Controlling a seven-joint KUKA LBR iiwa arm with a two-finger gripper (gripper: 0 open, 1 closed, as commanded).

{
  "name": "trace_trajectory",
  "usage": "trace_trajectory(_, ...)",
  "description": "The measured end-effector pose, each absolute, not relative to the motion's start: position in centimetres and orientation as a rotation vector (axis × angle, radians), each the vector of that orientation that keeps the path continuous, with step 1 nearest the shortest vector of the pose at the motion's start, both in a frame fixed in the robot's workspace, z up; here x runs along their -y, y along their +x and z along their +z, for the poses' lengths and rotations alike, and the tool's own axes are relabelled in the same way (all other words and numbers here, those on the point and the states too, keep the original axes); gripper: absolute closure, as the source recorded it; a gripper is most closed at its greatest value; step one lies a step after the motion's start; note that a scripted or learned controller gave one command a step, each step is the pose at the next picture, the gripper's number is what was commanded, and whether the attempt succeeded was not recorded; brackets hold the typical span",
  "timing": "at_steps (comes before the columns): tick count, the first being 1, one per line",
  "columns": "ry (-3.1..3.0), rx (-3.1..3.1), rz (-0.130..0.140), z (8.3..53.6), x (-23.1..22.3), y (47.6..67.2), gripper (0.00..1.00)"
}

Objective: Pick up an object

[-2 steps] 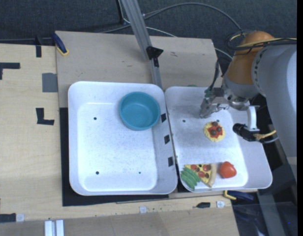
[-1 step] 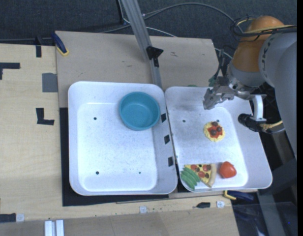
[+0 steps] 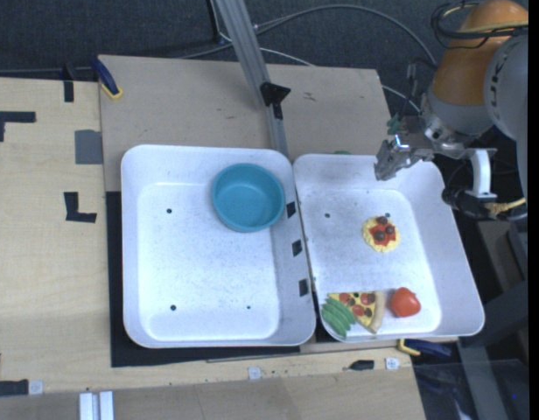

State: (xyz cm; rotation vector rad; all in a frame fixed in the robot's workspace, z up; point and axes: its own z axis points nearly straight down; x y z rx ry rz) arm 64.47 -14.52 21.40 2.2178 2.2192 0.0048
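Pizza slice [image 3: 364, 307] nearest; gripper [image 3: 390, 164] above right bin's [image 3: 427, 234] far rim, finger state unclear.

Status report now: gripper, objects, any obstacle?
Gripper above right bin's far edge. Round pizza toy, pizza slice, tomato untouched. Path unobstructed.

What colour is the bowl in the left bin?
Blue; the bowl shows clearly in the camera view.

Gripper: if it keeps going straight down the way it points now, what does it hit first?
Probably bare floor of the right bin near its top right corner. The gripper hangs there, apart from the small round toy; depth is hard to judge.
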Motion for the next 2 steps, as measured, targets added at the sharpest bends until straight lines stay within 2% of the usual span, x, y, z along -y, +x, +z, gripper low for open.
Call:
trace_trajectory(1, 2.218, -2.219, 0.004, 27.0, 14.5, 63.6, 1.0)
trace_trajectory(2, 2.218, -2.226, 0.0, 26.3, 10.4, 62.9, 1.0)
